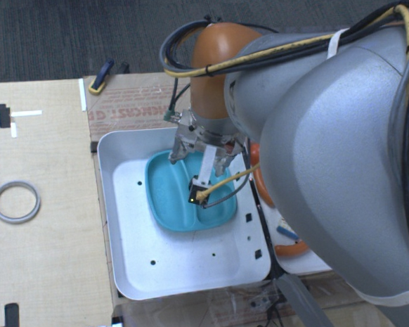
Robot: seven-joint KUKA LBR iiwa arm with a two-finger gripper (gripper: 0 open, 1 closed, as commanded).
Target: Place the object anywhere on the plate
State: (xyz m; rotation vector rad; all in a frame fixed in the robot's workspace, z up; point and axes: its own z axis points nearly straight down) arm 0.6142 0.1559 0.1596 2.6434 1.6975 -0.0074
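Observation:
A teal plate (172, 197) lies in the left white bin (184, 266), towards its back and middle. My gripper (200, 158) hangs over the plate's back right part, its two fingers (178, 150) spread apart, so it is open. I see nothing held between them. The large grey arm covers most of the right bin, where an orange object (258, 182) peeks out beside the arm and a second orange piece (290, 245) shows lower down.
On the wooden bench at the left lies a grey tape ring (15, 201). A blue-handled tool (102, 75) rests behind the bins on cardboard. The left bin's front half is bare white floor.

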